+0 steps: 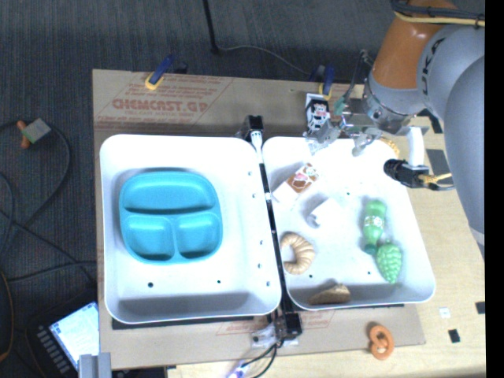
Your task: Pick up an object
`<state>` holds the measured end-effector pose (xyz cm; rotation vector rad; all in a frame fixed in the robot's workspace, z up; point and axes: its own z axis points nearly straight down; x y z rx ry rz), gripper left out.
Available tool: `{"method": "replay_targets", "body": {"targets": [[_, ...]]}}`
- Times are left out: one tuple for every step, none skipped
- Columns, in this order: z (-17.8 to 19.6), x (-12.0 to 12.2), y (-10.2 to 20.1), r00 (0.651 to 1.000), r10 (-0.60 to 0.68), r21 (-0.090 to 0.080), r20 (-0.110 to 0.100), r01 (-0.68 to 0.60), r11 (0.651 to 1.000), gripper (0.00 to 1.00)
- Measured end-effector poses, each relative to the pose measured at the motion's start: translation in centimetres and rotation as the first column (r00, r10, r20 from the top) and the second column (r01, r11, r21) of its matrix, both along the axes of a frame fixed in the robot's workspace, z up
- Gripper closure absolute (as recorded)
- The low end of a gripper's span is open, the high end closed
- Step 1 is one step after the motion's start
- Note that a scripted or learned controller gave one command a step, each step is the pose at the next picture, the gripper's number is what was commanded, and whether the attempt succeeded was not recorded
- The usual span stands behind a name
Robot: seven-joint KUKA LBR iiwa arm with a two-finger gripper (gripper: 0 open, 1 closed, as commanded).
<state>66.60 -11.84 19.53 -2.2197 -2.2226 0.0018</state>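
The jaws [337, 136] are seen spread apart and bare, poised over the right bin's [417, 290] far rim — the small packet [302, 178] lies just below. A miss is risked: the packet could be nudged aside.

Your left white bin [118, 290] holds the blue three-compartment plastic tray [168, 215]; your right white bin [417, 278] holds a tan ring-shaped pastry [297, 253] left of the green plastic grape bunch [388, 261]

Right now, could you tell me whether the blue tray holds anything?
Empty: the blue tray in the left bin shows three bare compartments.
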Motion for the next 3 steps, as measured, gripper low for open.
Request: {"method": "replay_targets", "body": {"targets": [[-8.43,-0.87,-1.61,1.0,-0.003,-0.007,0.017,0.003,1.0,0.0],[-7.92,-1.06,-1.27,1.0,0.0,-0.002,0.008,0.0,1.0,1.0],[-7.92,-1.07,-1.35,1.0,-0.001,-0.003,0.008,0.001,1.0,0.0]]}}
